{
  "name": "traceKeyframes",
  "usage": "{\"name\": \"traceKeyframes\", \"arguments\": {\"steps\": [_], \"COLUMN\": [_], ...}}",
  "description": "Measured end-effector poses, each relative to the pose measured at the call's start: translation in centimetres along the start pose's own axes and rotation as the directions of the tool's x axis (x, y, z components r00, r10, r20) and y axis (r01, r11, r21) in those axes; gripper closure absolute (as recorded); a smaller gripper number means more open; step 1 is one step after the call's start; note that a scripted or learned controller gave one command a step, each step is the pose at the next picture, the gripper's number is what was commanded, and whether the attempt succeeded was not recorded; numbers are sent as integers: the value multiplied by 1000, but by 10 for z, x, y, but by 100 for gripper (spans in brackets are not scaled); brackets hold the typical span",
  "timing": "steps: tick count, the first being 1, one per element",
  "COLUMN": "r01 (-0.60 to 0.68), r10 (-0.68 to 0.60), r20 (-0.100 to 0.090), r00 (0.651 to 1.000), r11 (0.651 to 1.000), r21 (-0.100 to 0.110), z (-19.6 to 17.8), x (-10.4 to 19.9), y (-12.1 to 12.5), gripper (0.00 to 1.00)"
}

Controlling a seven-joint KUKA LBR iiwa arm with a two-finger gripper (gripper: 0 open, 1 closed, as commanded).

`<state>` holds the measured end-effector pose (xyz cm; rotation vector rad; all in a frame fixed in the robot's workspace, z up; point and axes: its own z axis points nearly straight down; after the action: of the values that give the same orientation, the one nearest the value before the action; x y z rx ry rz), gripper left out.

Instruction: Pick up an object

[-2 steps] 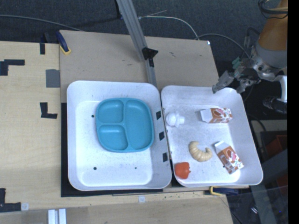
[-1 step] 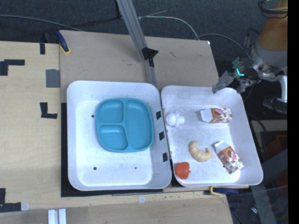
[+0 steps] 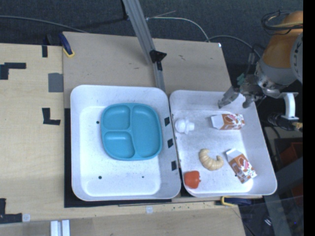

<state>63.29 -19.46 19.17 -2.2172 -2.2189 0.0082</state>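
Grey arm with orange band, entering from the right, gripper (image 3: 237, 98) poised over the far edge of the right bin (image 3: 197, 100), fingers spread apart, nothing between them. Below, two small cartons (image 3: 227, 121) (image 3: 241, 165), printing too blurred to read. Also a croissant (image 3: 210, 160), a white lump (image 3: 183, 126), a red item (image 3: 192, 179). Left bin (image 3: 83, 141): blue divided plate (image 3: 132, 132). Upper arm cut off at the frame's edge.

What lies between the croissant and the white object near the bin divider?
Nothing: in the camera view, bare bin floor separates the croissant from the white object.
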Motion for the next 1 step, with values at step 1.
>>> {"name": "traceKeyframes", "arguments": {"steps": [1], "r01": [1], "r10": [-1], "r20": [0], "r00": [1000], "r11": [1000], "r21": [-1], "z": [64], "x": [-1], "y": [1], "gripper": [0]}}
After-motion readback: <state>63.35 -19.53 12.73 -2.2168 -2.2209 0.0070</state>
